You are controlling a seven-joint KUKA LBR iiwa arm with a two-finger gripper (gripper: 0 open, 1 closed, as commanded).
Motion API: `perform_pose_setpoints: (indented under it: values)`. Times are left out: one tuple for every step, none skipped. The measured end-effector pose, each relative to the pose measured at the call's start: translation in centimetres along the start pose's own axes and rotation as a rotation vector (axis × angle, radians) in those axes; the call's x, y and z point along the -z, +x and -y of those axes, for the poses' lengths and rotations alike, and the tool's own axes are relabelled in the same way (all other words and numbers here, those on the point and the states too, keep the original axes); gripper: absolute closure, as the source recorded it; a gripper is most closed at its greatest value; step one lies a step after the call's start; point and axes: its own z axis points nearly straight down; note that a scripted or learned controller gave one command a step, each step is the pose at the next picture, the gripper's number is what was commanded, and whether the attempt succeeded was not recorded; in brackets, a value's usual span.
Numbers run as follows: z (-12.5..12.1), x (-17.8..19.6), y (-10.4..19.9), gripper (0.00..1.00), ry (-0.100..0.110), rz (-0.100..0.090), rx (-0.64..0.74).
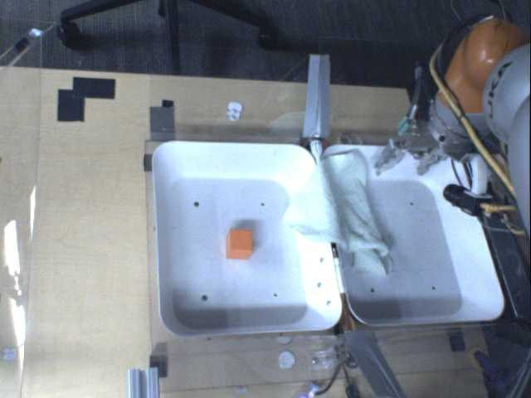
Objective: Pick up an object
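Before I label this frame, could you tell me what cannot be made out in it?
- Gripper: too small and blurred in the camera view to tell its finger state.
- Arm: cut off by the right edge.
- Right bin: its left wall is hidden under the cloth.

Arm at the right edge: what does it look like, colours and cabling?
The arm has grey segments with a rounded orange band. Black and tan cables loop around it. Its gripper is pale metal with thin fingers, with a small green part just above.
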Motion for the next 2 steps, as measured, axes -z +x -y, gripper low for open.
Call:
perform_pose_setpoints:
  values:
    - [-0.1,4.1,-0.7,0.0,-0.003,0.001,-0.225]
    - [-0.1,-5.3,4.1,0.0,-0.006,0.0,0.027]
